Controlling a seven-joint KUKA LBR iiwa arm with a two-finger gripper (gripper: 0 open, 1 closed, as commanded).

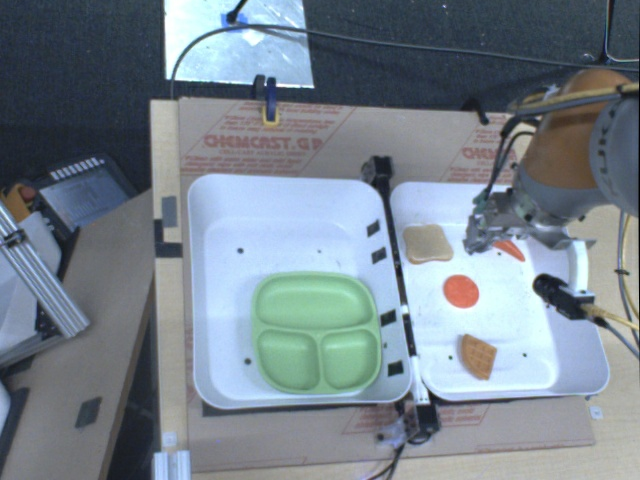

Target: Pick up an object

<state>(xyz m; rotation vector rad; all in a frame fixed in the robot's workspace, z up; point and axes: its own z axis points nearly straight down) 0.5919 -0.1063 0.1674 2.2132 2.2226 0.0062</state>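
The small orange-red piece (pixel 511 251) lies in the right bin (pixel 590 368), near its far right side and just beside my gripper (pixel 484 234), which hangs low over the bin floor between that piece and the slice of toast (pixel 428 244); whether it is released or clenched I cannot tell. To take the piece cleanly, I judge I should centre squarely over it and straddle it before closing. The red disc (pixel 461 291) and waffle wedge (pixel 478 355) lie nearer the front, apart from it.
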